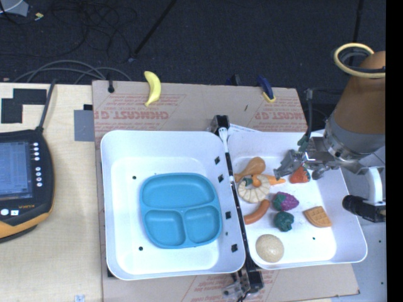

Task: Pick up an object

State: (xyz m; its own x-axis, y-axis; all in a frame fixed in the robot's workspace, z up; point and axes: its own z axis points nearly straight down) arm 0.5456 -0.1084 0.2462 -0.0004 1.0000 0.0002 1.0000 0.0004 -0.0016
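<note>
The right bin (350,239) holds several toy foods: a brown drumstick (254,167), a round cream piece (252,192), a sausage (256,212), a purple piece (286,201), a green broccoli (283,221), a tan bread slice (317,216) and a beige ball (269,247). My gripper (295,167) hangs low over the bin's upper middle. A small red piece (300,176) lies right at it, and an orange carrot (276,180) lies just to its left. Whether the gripper touches the red piece is unclear.
The left bin (119,153) holds a blue divided plate (181,207). A yellow banana (152,87) lies on the cardboard behind the bins. A teach pendant (19,181) rests on the bench at far left. A blue clamp (267,89) sits at the back edge.
</note>
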